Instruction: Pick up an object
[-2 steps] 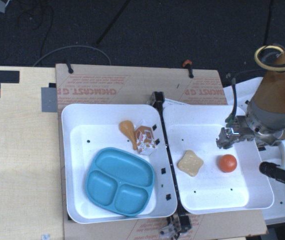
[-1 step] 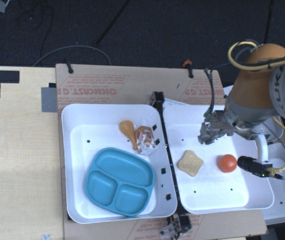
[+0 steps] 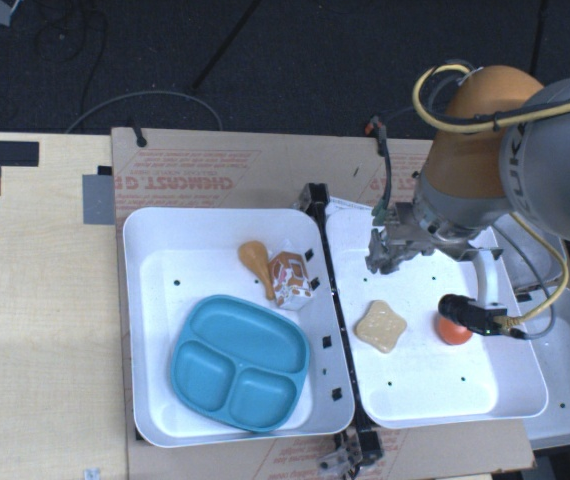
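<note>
I see the tan toast-shaped piece point(image 3: 380, 326) lying flat in the right bin point(image 3: 465, 398), left of centre, its long axis running from upper left to lower right. My gripper point(image 3: 385, 255) hangs just above it in the frame, over the bin's upper left; I cannot tell whether it is apart or together, and nothing shows in it.

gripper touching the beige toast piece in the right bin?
Apart. Camera view shows bare white bin floor between the gripper and the toast piece.
</note>
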You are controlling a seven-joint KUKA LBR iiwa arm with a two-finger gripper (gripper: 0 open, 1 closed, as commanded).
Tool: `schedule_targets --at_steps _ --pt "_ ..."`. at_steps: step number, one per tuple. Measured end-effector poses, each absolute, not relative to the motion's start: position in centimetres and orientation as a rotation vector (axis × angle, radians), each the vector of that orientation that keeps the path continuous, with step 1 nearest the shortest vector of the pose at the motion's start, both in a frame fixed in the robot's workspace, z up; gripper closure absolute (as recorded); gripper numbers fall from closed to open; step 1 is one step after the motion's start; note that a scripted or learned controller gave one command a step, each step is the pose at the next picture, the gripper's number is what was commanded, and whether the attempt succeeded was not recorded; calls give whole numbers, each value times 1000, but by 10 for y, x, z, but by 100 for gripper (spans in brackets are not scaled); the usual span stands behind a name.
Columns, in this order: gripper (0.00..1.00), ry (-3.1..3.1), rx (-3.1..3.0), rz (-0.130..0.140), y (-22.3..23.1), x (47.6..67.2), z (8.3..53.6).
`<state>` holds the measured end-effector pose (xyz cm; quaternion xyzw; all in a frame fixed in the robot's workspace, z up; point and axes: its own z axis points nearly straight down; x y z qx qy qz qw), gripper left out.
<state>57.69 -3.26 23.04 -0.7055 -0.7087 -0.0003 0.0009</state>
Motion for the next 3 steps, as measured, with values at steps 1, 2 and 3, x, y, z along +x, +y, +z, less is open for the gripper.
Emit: schedule_targets --at_steps 1,2,3 --pt "100 -2225 -2215 -1 18 590 239" --pt "100 -2224 -2217 3 59 598 233" --pt "100 -2225 -2217 1 103 618 236"
